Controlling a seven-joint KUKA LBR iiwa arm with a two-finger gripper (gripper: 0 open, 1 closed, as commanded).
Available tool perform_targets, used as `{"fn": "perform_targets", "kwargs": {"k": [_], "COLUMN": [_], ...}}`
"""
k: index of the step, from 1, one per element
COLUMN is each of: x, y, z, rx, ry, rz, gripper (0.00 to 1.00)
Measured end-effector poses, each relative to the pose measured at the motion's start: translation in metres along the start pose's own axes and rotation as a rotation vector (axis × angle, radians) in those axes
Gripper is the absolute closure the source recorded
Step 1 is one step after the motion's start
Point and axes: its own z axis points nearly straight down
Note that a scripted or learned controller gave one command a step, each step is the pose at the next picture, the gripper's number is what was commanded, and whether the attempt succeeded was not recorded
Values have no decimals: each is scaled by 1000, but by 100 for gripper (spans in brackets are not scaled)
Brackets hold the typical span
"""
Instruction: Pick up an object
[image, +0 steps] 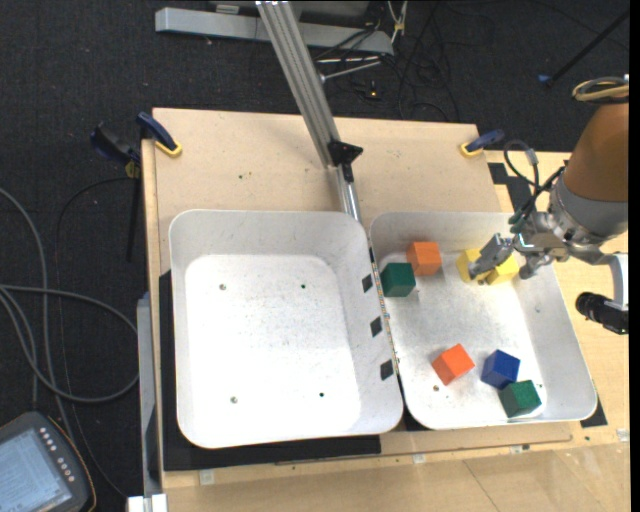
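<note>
My gripper (494, 260) hangs low over the upper right of the right bin (560, 330), right at a yellow block (508, 267). Yellow shows on both sides of the gripper's tip, and the gripper hides the block's middle. I cannot make out whether the block is gripped or simply lies under the tip. Left of it lie an orange block (424, 257) and a dark green block (397, 279). Toward the bin's front sit a second orange block (453, 362), a blue block (500, 367) and another green block (520, 398).
The left bin (200, 300) stands beside the right one, and their rims meet along a line with black clips (376, 325). A slanted metal rod (310, 90) reaches down from the top to the bins' back edge. Clamps (160, 135) hold the wooden bench's corners.
</note>
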Motion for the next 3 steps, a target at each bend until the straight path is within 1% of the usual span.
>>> {"fn": "perform_targets", "kwargs": {"k": [1,2,3], "x": [0,0,0], "y": [1,-4,-4], "z": [-3,61,103], "rx": [-3,2,-1], "ry": [-1,0,-1], "rz": [0,3,2], "gripper": [0,0,0]}}
